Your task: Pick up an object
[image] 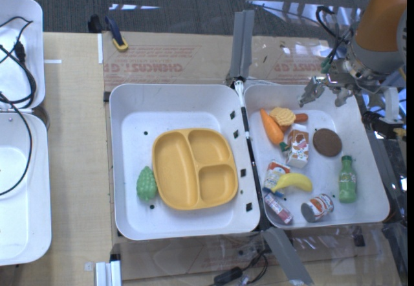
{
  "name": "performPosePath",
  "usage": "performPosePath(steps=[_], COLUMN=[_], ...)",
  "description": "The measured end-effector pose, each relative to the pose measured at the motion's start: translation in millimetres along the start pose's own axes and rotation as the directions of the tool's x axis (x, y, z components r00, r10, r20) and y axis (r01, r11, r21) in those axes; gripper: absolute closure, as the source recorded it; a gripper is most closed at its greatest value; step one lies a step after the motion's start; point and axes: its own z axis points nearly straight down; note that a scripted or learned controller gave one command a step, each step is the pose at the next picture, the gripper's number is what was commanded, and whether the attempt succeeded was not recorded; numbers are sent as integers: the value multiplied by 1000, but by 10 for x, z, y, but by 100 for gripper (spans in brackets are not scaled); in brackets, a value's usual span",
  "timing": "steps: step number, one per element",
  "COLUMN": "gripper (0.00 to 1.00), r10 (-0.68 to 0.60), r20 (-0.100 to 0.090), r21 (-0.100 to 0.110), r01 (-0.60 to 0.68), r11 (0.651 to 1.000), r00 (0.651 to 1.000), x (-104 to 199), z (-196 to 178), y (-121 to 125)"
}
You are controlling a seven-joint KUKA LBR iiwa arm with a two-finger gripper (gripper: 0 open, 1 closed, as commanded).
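My gripper [325, 94] hovers over the far edge of the right bin [375, 168], its two fingers spread open with nothing between them. Below it in that bin lie an orange carrot [272, 127], a round waffle-like cracker [283, 115], a small carton [298, 147] and a brown cookie [327, 142]. Nearer the front are a banana [293, 182], a green bottle [347, 179], a can [317, 207] and a red-and-white packet [278, 209]. The gripper touches none of them.
The left bin [123, 149] holds a yellow divided plate [194, 167] and a green bumpy fruit [147, 183] beside it. A grey divider post [242, 45] stands behind the bins. White trays with black cables [16, 65] sit at the far left.
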Motion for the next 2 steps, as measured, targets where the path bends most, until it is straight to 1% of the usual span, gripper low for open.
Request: performPosePath(steps=[1,2], gripper=[0,0], r10=[-253,-328], r20=[0,0], r21=[-1,-1], r01=[253,328], r11=[968,945], r00=[968,945], x=[346,320], z=[990,1190], y=[-127,-82])
